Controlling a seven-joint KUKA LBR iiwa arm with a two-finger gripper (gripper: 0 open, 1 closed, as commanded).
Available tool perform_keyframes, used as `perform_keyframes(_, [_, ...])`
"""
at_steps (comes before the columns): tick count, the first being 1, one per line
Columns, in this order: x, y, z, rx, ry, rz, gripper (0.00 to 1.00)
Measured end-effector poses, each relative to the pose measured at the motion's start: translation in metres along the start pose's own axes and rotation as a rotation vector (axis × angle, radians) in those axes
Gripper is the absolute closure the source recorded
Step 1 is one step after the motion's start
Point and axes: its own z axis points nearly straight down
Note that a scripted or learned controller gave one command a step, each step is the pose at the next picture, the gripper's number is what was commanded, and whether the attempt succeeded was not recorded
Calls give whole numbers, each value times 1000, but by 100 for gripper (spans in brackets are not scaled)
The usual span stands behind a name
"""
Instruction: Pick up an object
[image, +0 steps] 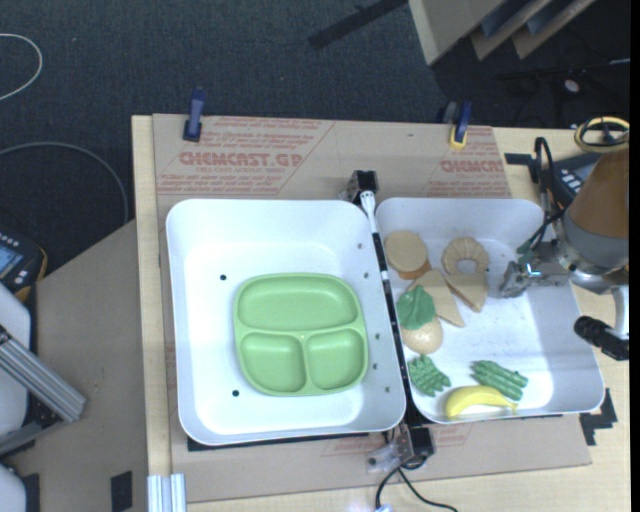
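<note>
A: Status?

B: I've got the hand low in the right bin, near its far edge, just beside the bagel. Can't tell the hand's state; it's blurred and the wrist covers it.

A: Targets?

B: All in the right bin: bun, wedge, leaf, banana at the near edge. Left bin has the green tray.

A: Risks?

B: Bagel and wedge touch, so closing here could catch both or nudge one away. My guess only.

A: Hidden?

B: Arm is cut off at the counter's right edge.
</note>
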Motion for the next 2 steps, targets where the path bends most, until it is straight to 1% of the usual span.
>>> perform_keyframes(1, [113,-40,1,11,4,-4,100])
perform_keyframes(2, [222,-55,-105,-3,0,-5,100])
